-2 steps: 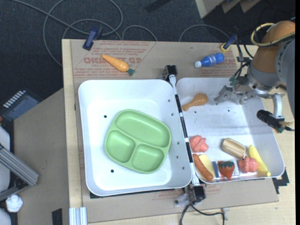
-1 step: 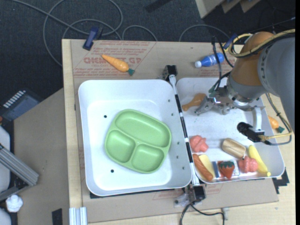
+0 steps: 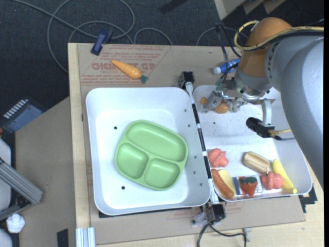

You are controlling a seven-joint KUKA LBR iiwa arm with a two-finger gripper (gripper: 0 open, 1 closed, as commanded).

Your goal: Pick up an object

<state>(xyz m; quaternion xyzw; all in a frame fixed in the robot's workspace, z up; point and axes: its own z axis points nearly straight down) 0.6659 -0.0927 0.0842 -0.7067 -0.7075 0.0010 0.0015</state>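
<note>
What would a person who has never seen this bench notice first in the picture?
Probably the green divided plate, lying alone in the left white bin. Next, the grey and orange arm reaching in from the right, its gripper low over the far end of the right bin. A toy carrot lies outside the bins.

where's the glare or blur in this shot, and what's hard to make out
Camera view: even light, soft shadows; the white bins look slightly washed out. The arm close to the lens is soft and blurred. The gripper is small and cluttered, so its grasp is unclear. The green plate and carrot are sharp.
</note>
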